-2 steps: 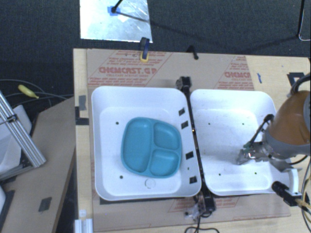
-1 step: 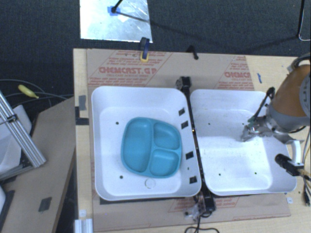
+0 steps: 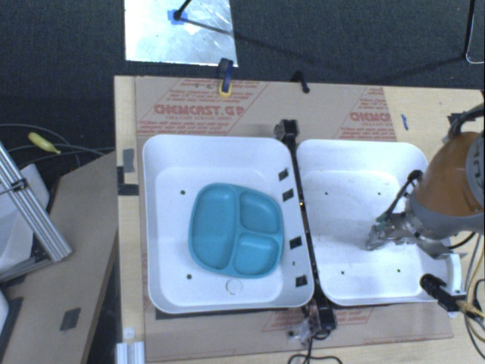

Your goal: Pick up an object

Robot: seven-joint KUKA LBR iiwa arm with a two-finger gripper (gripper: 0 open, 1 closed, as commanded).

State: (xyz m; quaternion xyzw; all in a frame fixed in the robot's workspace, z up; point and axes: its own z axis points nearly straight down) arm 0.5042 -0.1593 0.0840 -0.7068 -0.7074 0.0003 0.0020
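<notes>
Arm low over the right bin, blue plate lying in the left bin.

The desk [image 3: 189,101] carries two shallow white bins side by side. The left bin [image 3: 163,203] holds a blue plate [image 3: 235,228] with three compartments, lying flat near the middle of the bin floor, and a small pale round thing [image 3: 234,286] sits just below the plate near the bin's front wall. The grey arm with its orange band [image 3: 451,177] reaches in from the right, and its gripper [image 3: 377,237] hangs low over the floor of the right bin [image 3: 348,165], well apart from the plate. The fingers are too small and blurred to show whether they are spread or closed, and nothing can be made out between them.
</notes>
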